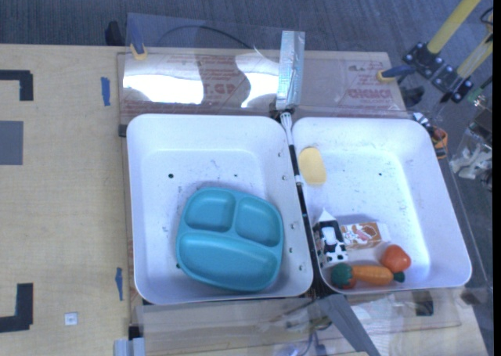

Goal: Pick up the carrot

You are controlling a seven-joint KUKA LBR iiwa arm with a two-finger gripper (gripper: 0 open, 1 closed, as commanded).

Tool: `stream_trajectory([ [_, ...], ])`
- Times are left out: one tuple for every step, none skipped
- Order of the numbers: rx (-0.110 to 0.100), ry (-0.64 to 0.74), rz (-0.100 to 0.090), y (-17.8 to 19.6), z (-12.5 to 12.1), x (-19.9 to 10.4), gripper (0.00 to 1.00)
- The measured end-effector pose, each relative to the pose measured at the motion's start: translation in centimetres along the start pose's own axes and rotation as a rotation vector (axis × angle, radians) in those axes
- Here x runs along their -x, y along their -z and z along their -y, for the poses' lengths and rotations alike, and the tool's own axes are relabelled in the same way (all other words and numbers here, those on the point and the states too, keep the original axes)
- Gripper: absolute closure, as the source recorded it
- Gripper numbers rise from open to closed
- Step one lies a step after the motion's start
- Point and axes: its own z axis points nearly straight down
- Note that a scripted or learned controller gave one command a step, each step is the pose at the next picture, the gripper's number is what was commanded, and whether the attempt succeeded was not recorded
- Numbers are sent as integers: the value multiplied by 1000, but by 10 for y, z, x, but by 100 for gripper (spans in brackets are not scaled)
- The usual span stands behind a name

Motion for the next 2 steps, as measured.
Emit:
stream_trajectory([
  [-12,-544,6,-128,43,38,100],
  [-5,-645,3,-133,26,23,100],
])
